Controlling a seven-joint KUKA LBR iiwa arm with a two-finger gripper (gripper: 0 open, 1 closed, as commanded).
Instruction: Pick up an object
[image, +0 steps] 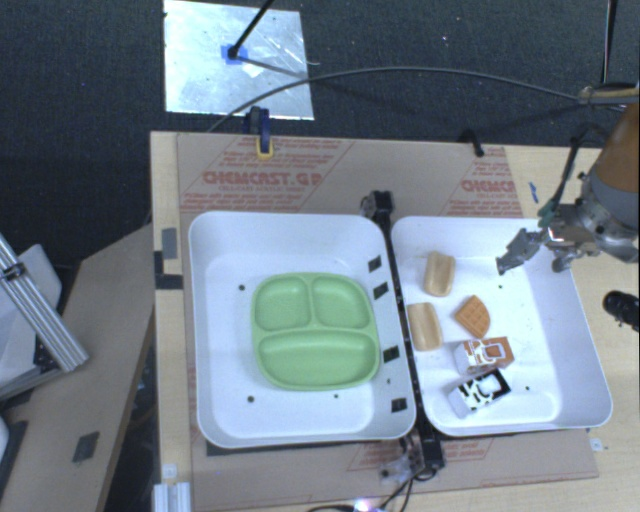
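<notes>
White plastic forms two shallow bins sitting side by side on a tan bench, their inner walls meeting along a dark hinge-like seam at the centre. In the left bin (215, 300) lies a green divided plate (316, 331), flat and roughly centred, with bare floor on every side, so nothing there crowds it. Moving right, the right bin (580, 350) holds the likely pick targets, clustered in its left half near the seam: a pale tan bread-like piece (439, 273) at the top, a second tan piece (425, 325) below it close to the dividing wall, an orange waffle-textured piece (473, 315) just beside, then an orange and white carton (486, 353) and a black and white carton (479, 391) lying touching each other near the bin's front. The right half of this bin's floor is open, giving room to descend without brushing a wall. At the far right the gripper (530, 252) hangs over the bin's upper right area, apart from all items; its grey fingers look spread and hold nothing. The piece nearest the seam seems hardest to reach cleanly.
</notes>
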